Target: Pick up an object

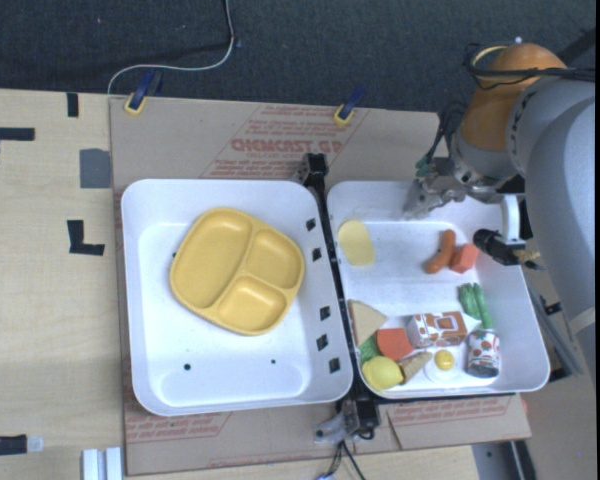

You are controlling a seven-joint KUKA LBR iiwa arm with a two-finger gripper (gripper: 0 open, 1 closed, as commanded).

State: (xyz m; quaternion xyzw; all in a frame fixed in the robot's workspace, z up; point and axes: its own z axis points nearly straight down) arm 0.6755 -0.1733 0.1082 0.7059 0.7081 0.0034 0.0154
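Two bins, toys all in the right bin (535, 363). Gripper (426, 194) sits at its far rim; we can't tell if it's spread or pinched (too blurry). Nearest pick is the sausage (441, 252), just below-right of the gripper, long axis tilted near-vertical. We'd judge approach not yet begun, nothing held afaict.

The arm (565, 168) runs off the right edge, its bulk covering the right bin's (380, 196) far right corner. The hand (427, 196) at that bin's back rim is too small and blurred to tell how it is set. The toys heaped at the front (420, 353) overlap, hiding each other's edges.
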